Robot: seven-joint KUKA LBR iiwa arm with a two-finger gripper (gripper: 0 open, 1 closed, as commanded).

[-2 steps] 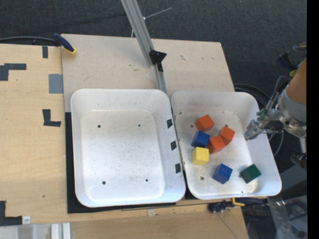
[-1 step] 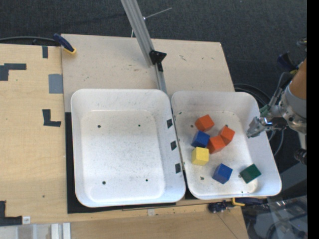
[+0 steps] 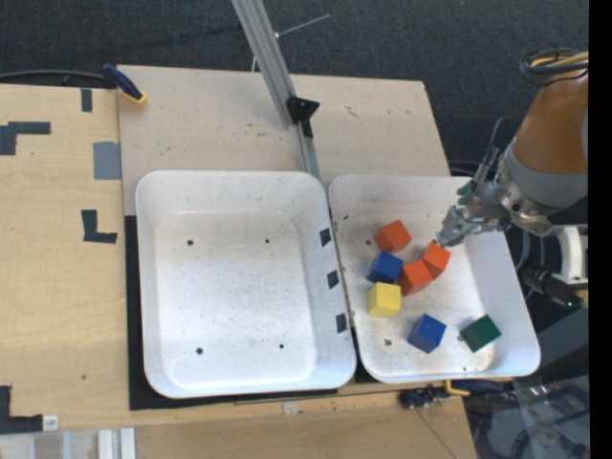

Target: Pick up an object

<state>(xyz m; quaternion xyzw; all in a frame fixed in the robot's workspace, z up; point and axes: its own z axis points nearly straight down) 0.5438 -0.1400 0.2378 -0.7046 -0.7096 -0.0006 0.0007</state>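
The counter (image 3: 239, 113) carries two white bins; the right bin (image 3: 507, 352) holds all the blocks. The grey arm (image 3: 550, 151) reaches in from three o'clock, and its pincer (image 3: 453, 231) hangs low over the bin's upper right part. Nearest to it is an orange block (image 3: 436, 258), just beside the tip at about seven o'clock, tilted against another orange block (image 3: 415, 276). Whether the pincer is spread or closed, I cannot tell.

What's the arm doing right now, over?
Pincer low in right bin, beside orange block. Nothing gripped. Orange block and blue block crowd close.
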